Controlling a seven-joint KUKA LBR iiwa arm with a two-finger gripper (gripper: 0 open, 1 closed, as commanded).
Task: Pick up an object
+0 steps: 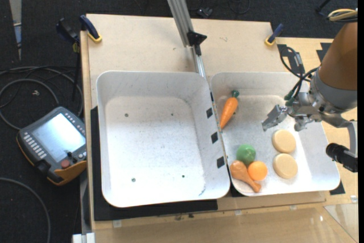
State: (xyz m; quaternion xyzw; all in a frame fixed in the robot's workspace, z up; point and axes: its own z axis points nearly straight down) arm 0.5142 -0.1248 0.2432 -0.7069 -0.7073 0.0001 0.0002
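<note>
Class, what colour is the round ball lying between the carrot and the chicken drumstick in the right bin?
Green, seen clearly in the camera view.

Right bin's objects – all lying flat
I see a carrot (228, 110), green ball (246, 153), orange ball (257, 170), drumstick (244, 175), two pale rounds (284, 141) – clustered

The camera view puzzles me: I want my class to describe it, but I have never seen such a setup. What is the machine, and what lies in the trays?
One camera looks down at a slant on a bench with two white trays. The robot arm reaches in from the right; its gripper hangs over the right tray. That tray holds a toy carrot, a green ball, an orange ball, a tan drumstick-like toy and two pale round pieces. Nothing shows between the gripper's tips.
</note>
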